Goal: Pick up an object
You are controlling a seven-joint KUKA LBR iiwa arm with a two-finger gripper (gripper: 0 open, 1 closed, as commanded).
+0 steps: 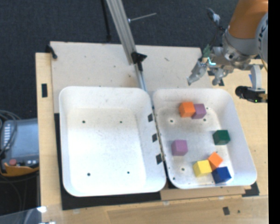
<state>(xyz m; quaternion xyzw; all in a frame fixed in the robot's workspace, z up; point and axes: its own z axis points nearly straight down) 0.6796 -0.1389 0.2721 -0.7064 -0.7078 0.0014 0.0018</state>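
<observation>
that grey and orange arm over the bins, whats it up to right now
The grey KUKA arm's two-finger gripper hangs above the far rim of the right white bin, holding nothing. In that bin lie small blocks: an orange cube touching a purple one, a second purple cube, a green cube, and a yellow, orange and blue cluster.

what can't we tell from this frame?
- Gripper, camera view: too small and blurred against the bench to say whether anything is held.
- Arm: cut off by the top edge above the orange band.
- Blue cube, yellow cube and orange cube: packed together, so which faces touch is unclear.
</observation>
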